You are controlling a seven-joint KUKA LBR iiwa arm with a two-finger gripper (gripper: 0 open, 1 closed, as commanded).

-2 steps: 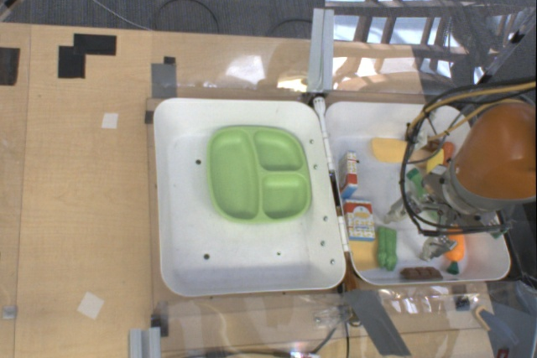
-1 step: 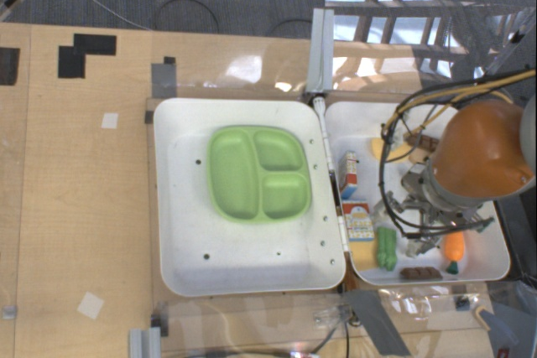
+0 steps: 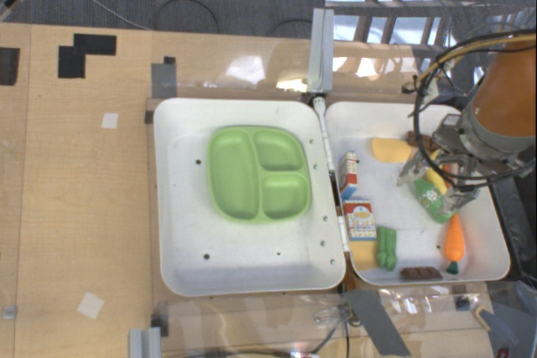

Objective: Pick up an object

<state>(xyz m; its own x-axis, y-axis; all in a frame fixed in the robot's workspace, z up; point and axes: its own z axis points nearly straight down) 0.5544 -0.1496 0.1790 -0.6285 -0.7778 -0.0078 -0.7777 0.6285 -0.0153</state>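
Arm over the right white bin (image 3: 495, 264), reaching in from the right. Two-finger gripper (image 3: 436, 179) sits low over the bin's middle, toward its right wall.

Directly under the gripper: a soft green packet with a white printed label (image 3: 433, 199), and just beside it, toward the bin's far edge, a yellow piece (image 3: 435, 178) I cannot identify. The green packet's long axis runs diagonally, from the far-left toward the near-right corner of the bin. Judged target: this packet, since it lies right below the tool and the fingers flank it; the move would be a short straight descent, no sideways travel.

Gripper state: cannot tell. The finger ends merge with cables and the packet; contact is not resolvable either.

Other contents of the right bin: flat yellow wedge (image 3: 391, 150) toward the far edge; small red-and-white carton (image 3: 349, 170) and a red, white and blue box (image 3: 359, 220) along the left wall; green toy pickle (image 3: 386, 248) near the near edge; dark brown bar (image 3: 420, 272) at the near edge; orange toy carrot (image 3: 454, 241) by the near-right corner, close to the packet's lower end.

Left white bin (image 3: 180, 264) holds a green three-compartment plastic tray (image 3: 257, 173).

Hidden: the wrist and cable loops cover the far-right corner of the right bin.
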